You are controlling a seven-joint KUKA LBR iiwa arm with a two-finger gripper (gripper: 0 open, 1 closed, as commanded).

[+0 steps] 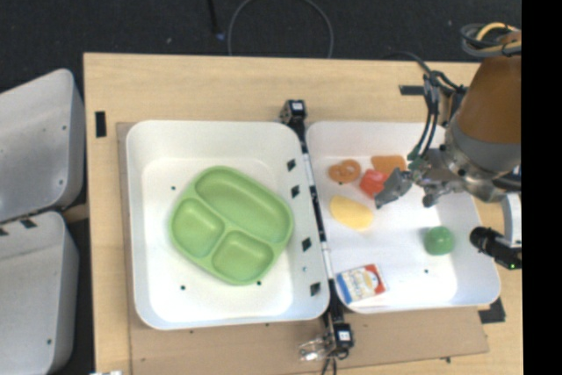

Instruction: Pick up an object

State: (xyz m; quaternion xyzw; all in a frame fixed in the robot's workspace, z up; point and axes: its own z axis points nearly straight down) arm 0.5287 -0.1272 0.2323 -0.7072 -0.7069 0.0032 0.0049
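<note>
Arm: the grey arm (492,114) with the orange band is reaching in from the right and is hanging over the right bin.
Gripper: the gripper (392,189) is sitting low over the right bin, just beside the red thing. I cannot tell how it is set or if it is holding anything.
Right bin: the white right bin (399,294) is holding the small things.
Red thing: a small red thing (372,182) is lying near the top of the right bin, right next to the gripper's dark tip.
Orange ring: an orange ring (344,171) is lying just to the left of the red thing.
Orange piece: an orange piece (387,162) is lying just above the red thing.
Yellow thing: a yellow thing (351,212) like a lemon is lying below the orange ring, near the bin's left wall.
Green ball: a green ball (438,240) is sitting toward the right side of the bin, well apart from the yellow thing.
Little box: a little box (361,283) with red and blue on it is lying flat at the bottom left corner of the right bin.
Left bin: the white left bin (154,145) is sitting beside the right bin.
Green plate: a green plate (231,225) with three parts is lying in the middle of the left bin.
</note>
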